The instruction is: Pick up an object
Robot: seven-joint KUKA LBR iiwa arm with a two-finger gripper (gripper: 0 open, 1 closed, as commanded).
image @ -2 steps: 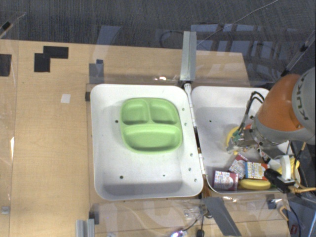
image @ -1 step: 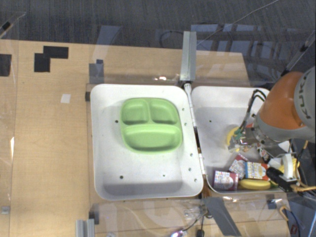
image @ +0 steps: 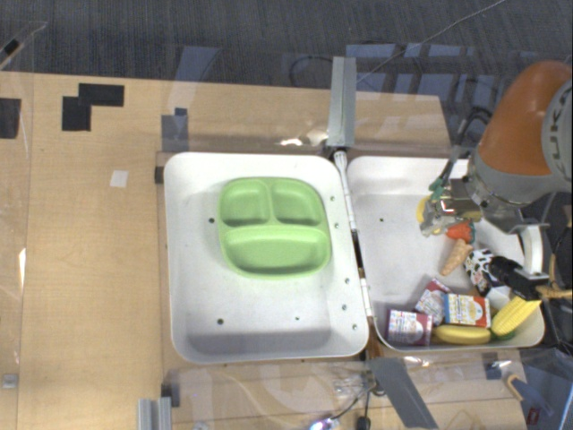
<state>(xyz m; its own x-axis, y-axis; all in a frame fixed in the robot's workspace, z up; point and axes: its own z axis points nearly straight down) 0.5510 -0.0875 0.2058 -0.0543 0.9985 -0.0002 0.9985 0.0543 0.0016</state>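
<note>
The right bin (image: 394, 240) holds several small toy foods. My gripper (image: 440, 213) hangs low over its upper right part, below the grey wrist and orange band (image: 528, 124). A small yellow piece (image: 423, 211) lies right at the gripper's left side, and an orange carrot-like piece (image: 460, 232) sits just below it. Whether either one touches the gripper is unclear. Below them lie a cone (image: 454, 258) and a black-and-white toy (image: 481, 268).
The left bin (image: 192, 312) bears a green divided plate (image: 271, 225). Along the right bin's front edge lie small cartons (image: 408, 326) (image: 466, 310), a banana (image: 463, 334) and a corn cob (image: 515, 315). A metal divider (image: 343, 115) stands behind the bins.
</note>
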